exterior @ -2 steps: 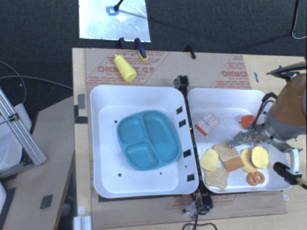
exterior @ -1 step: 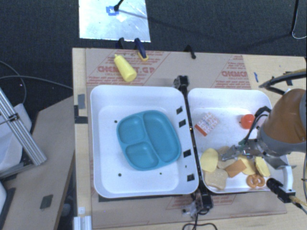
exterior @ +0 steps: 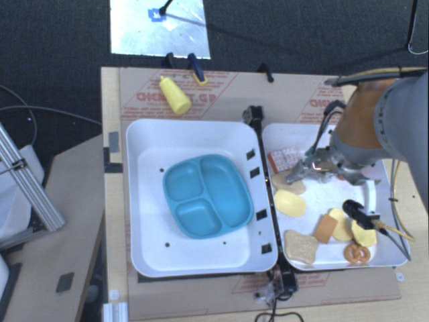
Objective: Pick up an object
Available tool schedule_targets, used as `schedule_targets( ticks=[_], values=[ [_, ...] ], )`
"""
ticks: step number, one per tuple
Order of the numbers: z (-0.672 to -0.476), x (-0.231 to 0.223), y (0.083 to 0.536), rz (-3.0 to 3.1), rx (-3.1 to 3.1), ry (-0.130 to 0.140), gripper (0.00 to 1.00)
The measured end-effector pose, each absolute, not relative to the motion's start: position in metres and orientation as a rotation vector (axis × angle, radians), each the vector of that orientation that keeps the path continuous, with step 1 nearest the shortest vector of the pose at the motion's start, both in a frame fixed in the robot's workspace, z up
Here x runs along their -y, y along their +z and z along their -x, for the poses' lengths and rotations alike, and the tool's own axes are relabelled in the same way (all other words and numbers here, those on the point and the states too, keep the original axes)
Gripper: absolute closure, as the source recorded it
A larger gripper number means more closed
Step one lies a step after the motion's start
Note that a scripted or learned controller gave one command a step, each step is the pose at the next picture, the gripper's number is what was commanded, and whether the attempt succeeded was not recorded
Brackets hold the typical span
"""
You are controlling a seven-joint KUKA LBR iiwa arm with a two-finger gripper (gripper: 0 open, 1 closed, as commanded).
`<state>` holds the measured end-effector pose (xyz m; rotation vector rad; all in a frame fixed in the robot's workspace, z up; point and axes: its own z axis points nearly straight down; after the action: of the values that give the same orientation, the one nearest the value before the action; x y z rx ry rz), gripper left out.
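Along the near wall of the right bin lay a slice of toy bread and, to its right, a small pretzel. Just beyond them sat an orange block and a yellow piece. Farther left, a pale yellow rounded piece rested near the divide between the bins, and a red-and-white packet lay beyond it. The gripper reached in from the right and hung low over the gap between the packet and the pale yellow piece. Whether its jaws were apart or together could not be told, and nothing could be seen held in them. The left bin held a blue divided plate. On the cardboard at the far side lay a yellow squeeze bottle.
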<state>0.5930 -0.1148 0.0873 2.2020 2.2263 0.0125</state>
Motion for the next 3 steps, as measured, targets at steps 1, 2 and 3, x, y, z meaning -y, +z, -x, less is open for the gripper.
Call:
schedule_targets(
  ticks=[1, 2, 3],
  values=[
    [-0.531, 0.142, 0.087, -2.220, -2.215, 0.008, 0.00],
    [-0.488, 0.120, 0.087, -2.217, -2.213, 0.009, 0.00],
    [-0.587, 0.095, 0.087, -2.203, -2.225, 0.012, 0.00]
  ],
)
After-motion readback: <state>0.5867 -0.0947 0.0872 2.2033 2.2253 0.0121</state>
